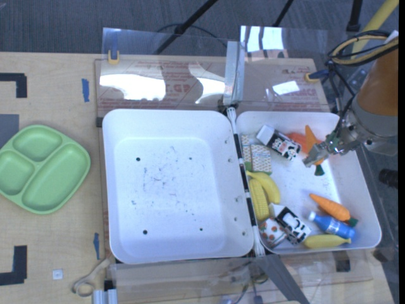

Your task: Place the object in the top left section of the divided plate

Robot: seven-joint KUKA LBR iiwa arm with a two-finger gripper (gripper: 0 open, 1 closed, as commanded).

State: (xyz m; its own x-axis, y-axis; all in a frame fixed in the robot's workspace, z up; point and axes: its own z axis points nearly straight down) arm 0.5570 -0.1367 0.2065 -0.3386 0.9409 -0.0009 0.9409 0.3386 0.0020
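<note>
Three stations run across the surface [50, 75]. Far left lies the green plate [43, 168], smooth moulded plastic with rounded wells; its top left section [38, 142] holds nothing yet. Next comes the left bin [171, 182], scuffed matte white. The right bin [370, 223] holds crowded toys: bananas [266, 189], a carrot [329, 206], a blue bottle [332, 225]. The tool [318, 154] hangs over them; whether it is spread or pinching anything, I cannot tell. The long carry risks a drop, since glossy rounded toys slip.
</note>
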